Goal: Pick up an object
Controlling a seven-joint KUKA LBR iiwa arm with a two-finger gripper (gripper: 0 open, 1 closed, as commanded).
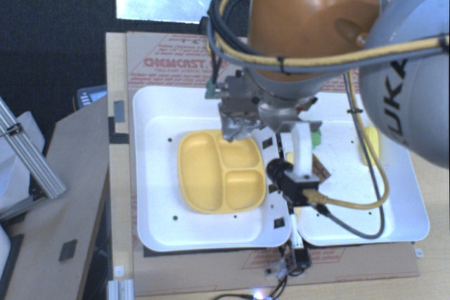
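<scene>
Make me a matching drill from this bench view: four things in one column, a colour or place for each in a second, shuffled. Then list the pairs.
Things:
1. tray
2. cable
3. arm band
4. left bin

Descriptions:
A. orange
B. white, holds the tray
C. yellow, three compartments
D. yellow, loops over the right bin

Pairs: 1-C, 2-D, 3-A, 4-B
</scene>
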